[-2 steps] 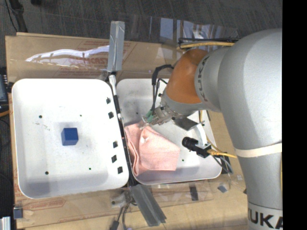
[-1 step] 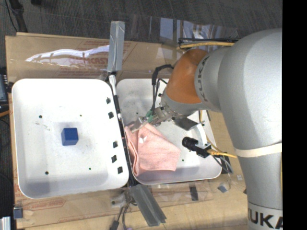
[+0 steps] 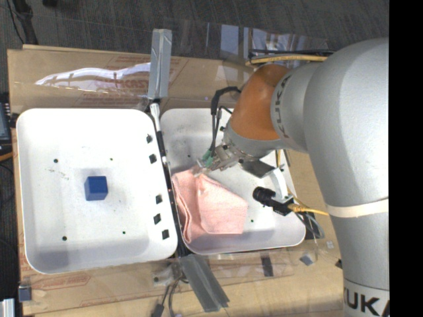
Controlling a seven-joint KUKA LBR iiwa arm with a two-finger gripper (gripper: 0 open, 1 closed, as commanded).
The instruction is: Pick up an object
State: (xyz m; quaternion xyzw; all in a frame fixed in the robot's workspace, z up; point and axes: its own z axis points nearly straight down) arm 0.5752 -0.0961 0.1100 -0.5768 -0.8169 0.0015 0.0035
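Note:
A pink folded cloth (image 3: pixel 210 205) lies in the right bin (image 3: pixel 180 132), against its left wall and front edge. My gripper (image 3: pixel 206 162) reaches down from the orange-banded wrist to the cloth's upper edge, at or just above it. Whether it touches the cloth is unclear. A small blue cube (image 3: pixel 96 187) rests in the left bin (image 3: pixel 39 243), left of centre, far from the gripper.
The grey arm fills the right side and overhangs the right bin's back right part. A black connector with a yellow cable (image 3: pixel 272 200) hangs over the right bin's right side. A metal divider with black clips (image 3: pixel 158 177) separates the bins. Cardboard lies under both.

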